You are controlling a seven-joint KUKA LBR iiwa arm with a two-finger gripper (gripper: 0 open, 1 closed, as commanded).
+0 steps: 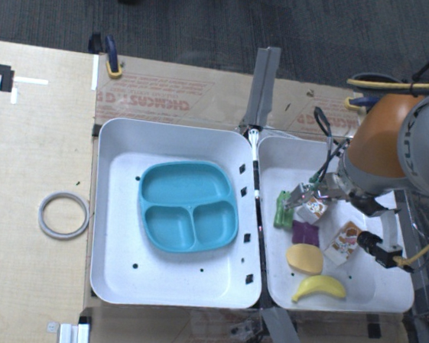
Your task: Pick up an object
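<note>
- Reaching in from the right, the grey arm [426,137] with its orange band hangs over the right bin [385,298], near that bin's far right corner.
- Side by side on the bench [32,154] sit two white bins; the left bin [109,255] carries a blue divided tray [187,206] at its middle.
- At the arm's tip the gripper [309,197] sits low in the right bin's middle, just above a small packet; whether its fingers are spread or closed, I cannot tell.
- Along the right bin's near edge lies a yellow banana [320,288].
- Just beyond the banana rests a rounded yellow-orange item [305,257], touching a purple block [305,233].
- A white printed packet [345,242] lies right of the purple block.
- A green item [283,211] stands by the right bin's left wall.
- A grey ring [64,214] lies on the bench, left of the left bin.
</note>
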